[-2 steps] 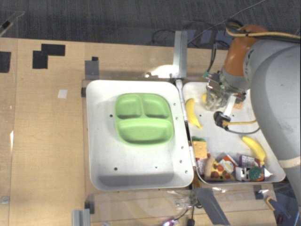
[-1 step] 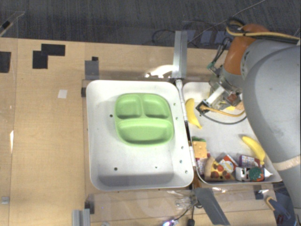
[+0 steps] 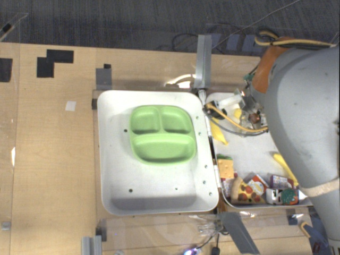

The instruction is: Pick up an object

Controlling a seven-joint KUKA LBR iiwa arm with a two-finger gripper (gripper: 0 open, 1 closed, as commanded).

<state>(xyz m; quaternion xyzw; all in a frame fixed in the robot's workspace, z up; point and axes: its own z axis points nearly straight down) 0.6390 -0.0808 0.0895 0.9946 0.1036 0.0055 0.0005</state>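
The right bin (image 3: 247,153) holds several small toy foods. A yellow banana-like piece (image 3: 218,133) lies by its left wall. Below that are a yellow cracker square (image 3: 226,168) and a pizza slice (image 3: 245,191). Along the bin's lower right lie a yellow stick (image 3: 284,166), a small purple and white item (image 3: 279,182) and a green one (image 3: 289,197). My gripper (image 3: 248,113) hangs over the bin's far end, amid yellow cables and dark parts. The grey arm (image 3: 303,116) hides the bin's right side.
The left bin (image 3: 114,195) carries a green divided plate (image 3: 162,133) at its middle. A grey metal post (image 3: 203,57) stands behind the gap between the bins. Wooden bench surface extends to the left.
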